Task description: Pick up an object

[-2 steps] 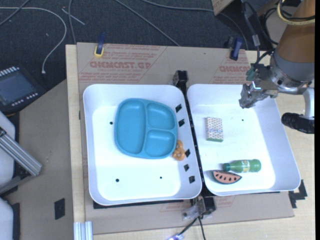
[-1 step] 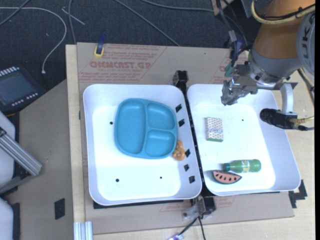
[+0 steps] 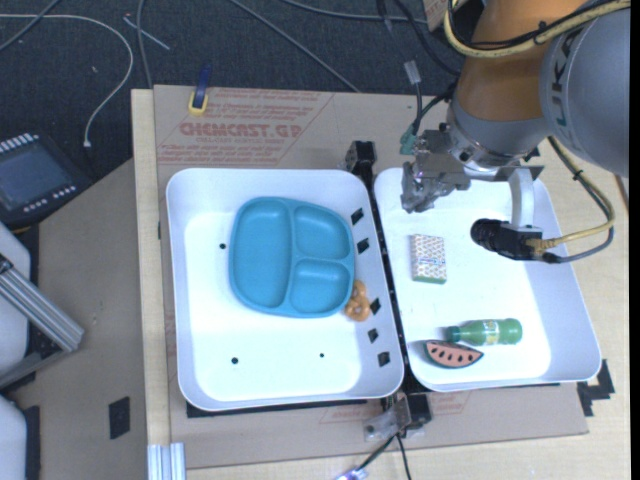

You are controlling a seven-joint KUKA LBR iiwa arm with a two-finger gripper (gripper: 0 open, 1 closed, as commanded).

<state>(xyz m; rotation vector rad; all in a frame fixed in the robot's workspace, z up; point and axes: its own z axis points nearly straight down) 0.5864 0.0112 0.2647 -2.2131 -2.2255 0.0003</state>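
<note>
Risk lies in a miss: the gripper [image 3: 420, 200] hangs near the right bin's [image 3: 570, 298] far-left corner, above the patterned block [image 3: 428, 258]; whether it is wide or narrow I cannot tell. A misaligned descent could nudge the block aside.

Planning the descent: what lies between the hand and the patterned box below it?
In the camera view, just bare white bin floor between the hand and the box.
</note>
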